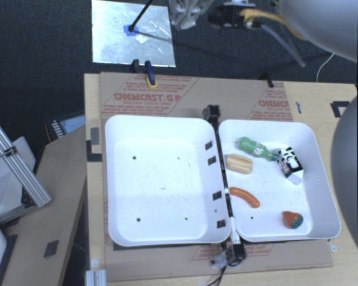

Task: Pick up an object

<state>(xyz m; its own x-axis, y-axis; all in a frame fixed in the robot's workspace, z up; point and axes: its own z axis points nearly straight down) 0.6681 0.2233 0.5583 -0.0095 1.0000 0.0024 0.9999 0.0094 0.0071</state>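
Note:
Several objects lie in the right bin (321, 184). A green bottle (254, 148) rests on its side at the back, and a tan bread roll (239, 163) is just in front of it. Beside them at the right sits a black and white carton (290, 162). An orange sausage (245, 196) lies nearer the front, and a red and green strawberry (292, 219) is in the front right corner. My gripper (185, 14) hangs high at the top edge of the view, beyond the bench and well away from both bins, with the grey arm (319, 22) stretching off to the upper right.
The left bin (112, 167) sits beside the right one, joined to it by a black hinge strip (218, 167). Both rest on a cardboard sheet (168, 95). Behind the bench a shiny metal plate (133, 33) lies on the floor. An aluminium rail (19, 173) stands at the far left.

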